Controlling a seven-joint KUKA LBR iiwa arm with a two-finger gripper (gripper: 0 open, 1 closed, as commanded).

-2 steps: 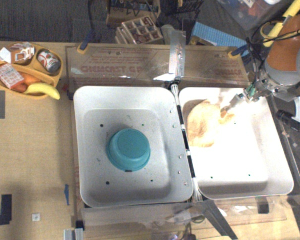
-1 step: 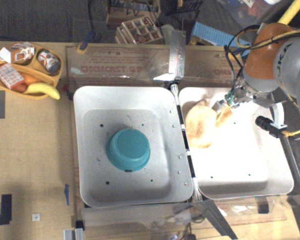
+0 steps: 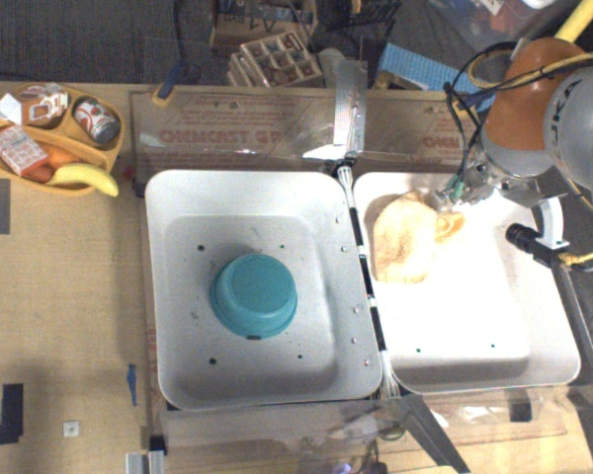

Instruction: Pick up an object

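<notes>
- Pale tan and soft-looking, the cloth-like object point(image 3: 405, 243) lies in the right bin point(image 3: 494, 354), in its upper-left part, close to the divider between the two bins.
- I see the tool point(image 3: 458, 194) low over the upper edge of the right bin, at the upper-right corner of the tan object, touching it or just beside it; I cannot tell which.
- I cannot tell whether the tool is apart or together: glare on the white bin and the cabling at the wrist hide that detail.
- A small fold of the tan object points toward the tool; I judge this may be a pinch starting, but nothing confirms a grasp.
- The tan object rests on the bin floor; I judge that no lift has taken place.
- The teal bowl point(image 3: 255, 295) sits upside down near the middle of the left bin point(image 3: 178, 215), well apart from the tool, untouched.
- A yellow tray of toy food point(image 3: 51, 138) stands on the tabletop point(image 3: 59, 304) at the upper left, outside both bins.
- Status, as I judge it: approach done; secure grasp and lift remain.
</notes>
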